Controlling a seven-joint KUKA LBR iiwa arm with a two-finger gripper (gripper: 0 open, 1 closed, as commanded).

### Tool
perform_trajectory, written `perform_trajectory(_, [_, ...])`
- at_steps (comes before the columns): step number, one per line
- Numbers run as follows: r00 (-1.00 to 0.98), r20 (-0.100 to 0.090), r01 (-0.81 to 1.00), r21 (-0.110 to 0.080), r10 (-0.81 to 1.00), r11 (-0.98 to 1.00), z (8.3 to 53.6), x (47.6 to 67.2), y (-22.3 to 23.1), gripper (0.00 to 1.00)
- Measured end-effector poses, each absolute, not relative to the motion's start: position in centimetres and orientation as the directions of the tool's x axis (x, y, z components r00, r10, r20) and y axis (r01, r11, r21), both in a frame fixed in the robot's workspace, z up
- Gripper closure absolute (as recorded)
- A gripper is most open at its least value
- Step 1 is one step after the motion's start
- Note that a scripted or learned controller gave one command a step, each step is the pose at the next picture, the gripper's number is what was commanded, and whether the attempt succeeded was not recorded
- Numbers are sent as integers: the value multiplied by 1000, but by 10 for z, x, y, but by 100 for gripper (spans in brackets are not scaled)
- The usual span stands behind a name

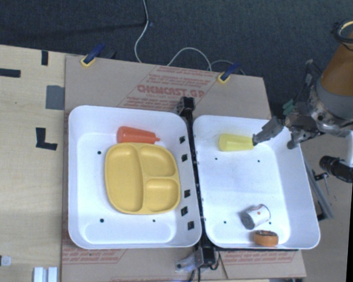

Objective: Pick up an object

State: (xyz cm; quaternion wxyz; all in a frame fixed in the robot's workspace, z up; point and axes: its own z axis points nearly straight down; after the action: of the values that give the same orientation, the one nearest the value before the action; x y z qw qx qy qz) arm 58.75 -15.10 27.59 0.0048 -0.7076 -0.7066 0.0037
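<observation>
My gripper [281,136] hovers over the far right corner of the right bin [295,177], open, with nothing between its fingers. One finger [266,131] ends just right of a yellow cup-shaped piece [235,142] lying on its side near the bin's back wall. A small white and grey cylinder [254,216] lies in the bin's near right part. An orange round piece [265,237] sits beside it against the front rim.
The left bin [83,160] holds a yellow divided plate [142,178] and an orange carrot-like piece [137,135] behind it. Black clips [188,187] run along the seam between the bins. A cable [171,55] loops behind the bins on the cardboard.
</observation>
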Motion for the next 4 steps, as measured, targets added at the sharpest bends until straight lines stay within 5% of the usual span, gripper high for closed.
perform_trajectory(1, [-1,0,1000,-1,1000,1,282,589,-151,0])
perform_trajectory(4, [-1,1,1000,-8,1000,1,108,584,-134,0])
